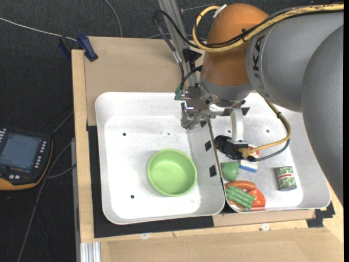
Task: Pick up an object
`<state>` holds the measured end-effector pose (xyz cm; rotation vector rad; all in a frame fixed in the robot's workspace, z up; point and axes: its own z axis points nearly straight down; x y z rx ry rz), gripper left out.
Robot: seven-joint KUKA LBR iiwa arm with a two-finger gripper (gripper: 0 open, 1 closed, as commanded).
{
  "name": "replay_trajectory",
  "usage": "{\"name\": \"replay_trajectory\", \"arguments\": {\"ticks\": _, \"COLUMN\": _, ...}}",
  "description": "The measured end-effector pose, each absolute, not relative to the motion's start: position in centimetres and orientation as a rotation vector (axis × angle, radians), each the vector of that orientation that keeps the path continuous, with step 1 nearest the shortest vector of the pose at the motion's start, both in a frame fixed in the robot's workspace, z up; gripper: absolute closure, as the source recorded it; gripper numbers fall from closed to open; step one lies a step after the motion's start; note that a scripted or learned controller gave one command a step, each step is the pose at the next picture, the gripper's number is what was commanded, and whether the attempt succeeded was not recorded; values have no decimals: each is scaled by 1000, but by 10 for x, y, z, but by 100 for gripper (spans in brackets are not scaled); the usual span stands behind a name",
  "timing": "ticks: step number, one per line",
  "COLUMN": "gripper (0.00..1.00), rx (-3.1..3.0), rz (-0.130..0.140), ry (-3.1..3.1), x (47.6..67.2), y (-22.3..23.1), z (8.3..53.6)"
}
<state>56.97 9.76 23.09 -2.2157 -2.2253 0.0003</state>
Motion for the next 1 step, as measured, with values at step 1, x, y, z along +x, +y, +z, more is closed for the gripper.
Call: {"name": "replay_trajectory", "arguments": {"ticks": 1, "gripper": 0, "rx": -2221, "rz": -1, "ry": -2221, "x": 570, "y": 95, "z": 231}}
